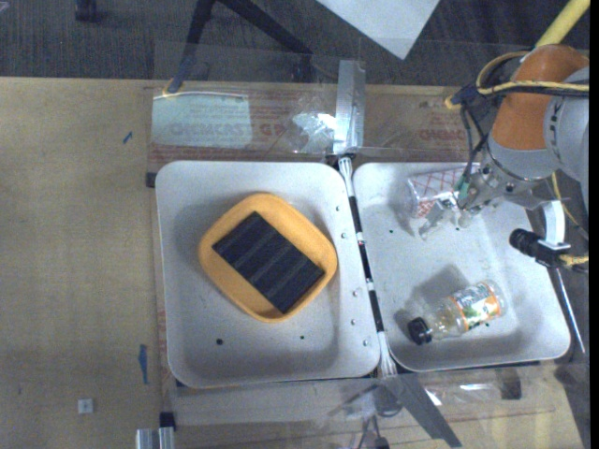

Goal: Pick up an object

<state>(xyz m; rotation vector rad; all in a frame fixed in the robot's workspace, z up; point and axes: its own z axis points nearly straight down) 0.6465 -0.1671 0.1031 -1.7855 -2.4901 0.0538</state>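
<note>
The grey arm (552,110), with its orange band, reaches in from the right over the upper part of the right bin (524,344). Its end effector (465,197) hangs low at the bin's far side, right against a crumpled clear wrapper with a red check pattern (432,195). The tip touches or overlaps the wrapper's right edge; whether it has hold of the wrapper, or how far open it stands, cannot be told from this slant view, since the parts there are small and blurred.

Nearer the front of the same bin lies a clear plastic bottle (459,311) on its side, with an orange label and a black cap pointing towards the lower left. It is well apart from the end effector and from the wrapper.

The left bin (187,344) holds a yellow rounded-square tray with a dark ribbed panel on top (268,255), lying tilted near the bin's middle. Both bins sit side by side on the wooden worktop (65,251), their inner rims touching along the centre.
</note>
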